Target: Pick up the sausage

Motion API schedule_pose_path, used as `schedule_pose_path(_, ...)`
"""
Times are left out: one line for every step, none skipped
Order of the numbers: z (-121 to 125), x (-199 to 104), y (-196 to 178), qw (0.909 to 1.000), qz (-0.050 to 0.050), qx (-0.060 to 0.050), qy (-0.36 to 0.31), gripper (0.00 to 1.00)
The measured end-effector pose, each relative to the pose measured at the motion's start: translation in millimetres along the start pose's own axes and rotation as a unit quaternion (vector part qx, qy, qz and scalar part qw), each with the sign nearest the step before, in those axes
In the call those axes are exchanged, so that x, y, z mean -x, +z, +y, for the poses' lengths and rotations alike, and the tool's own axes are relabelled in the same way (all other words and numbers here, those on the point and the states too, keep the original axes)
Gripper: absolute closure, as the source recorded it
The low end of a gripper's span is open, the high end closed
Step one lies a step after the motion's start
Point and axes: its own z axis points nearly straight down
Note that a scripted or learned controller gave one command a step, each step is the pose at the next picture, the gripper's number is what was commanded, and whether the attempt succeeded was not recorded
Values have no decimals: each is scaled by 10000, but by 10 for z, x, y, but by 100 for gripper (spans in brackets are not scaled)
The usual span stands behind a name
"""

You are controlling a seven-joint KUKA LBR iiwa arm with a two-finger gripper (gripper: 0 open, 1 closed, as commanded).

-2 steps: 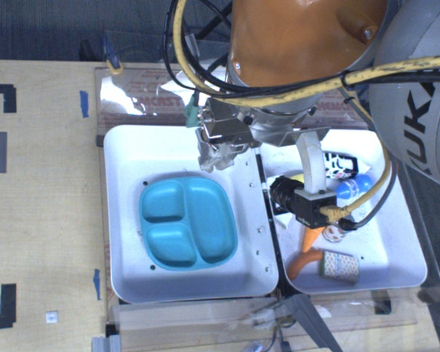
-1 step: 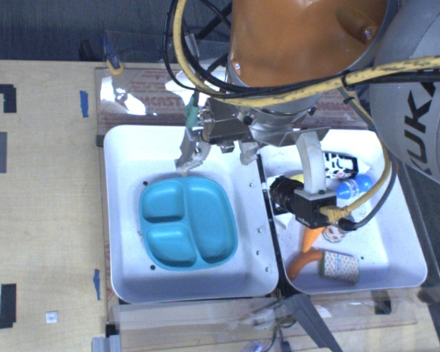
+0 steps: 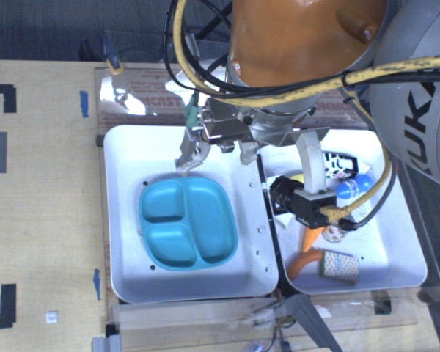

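Note:
An orange, curved, sausage-like piece (image 3: 303, 261) lies near the front edge of the right bin (image 3: 403, 259), partly hidden by robot parts above it. My gripper (image 3: 192, 155) hangs over the back of the left bin (image 3: 125, 218), just beyond the far rim of a blue divided plate (image 3: 187, 222). The gripper is well to the left of the sausage, across the wall between the bins. The plate's compartments hold nothing.
In the right bin, a speckled grey cylinder (image 3: 340, 266) lies right beside the sausage. A blue bottle-like item (image 3: 353, 188) and a black-and-white item (image 3: 339, 164) sit further back. The arm's large orange body covers the top of the view.

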Motion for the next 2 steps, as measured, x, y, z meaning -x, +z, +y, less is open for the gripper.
schedule_pose_path(15, -17, -86, 10000, -8, -3, -12, 100)
schedule_pose_path(30, -36, -171, 10000, -16, -5, -28, 100)
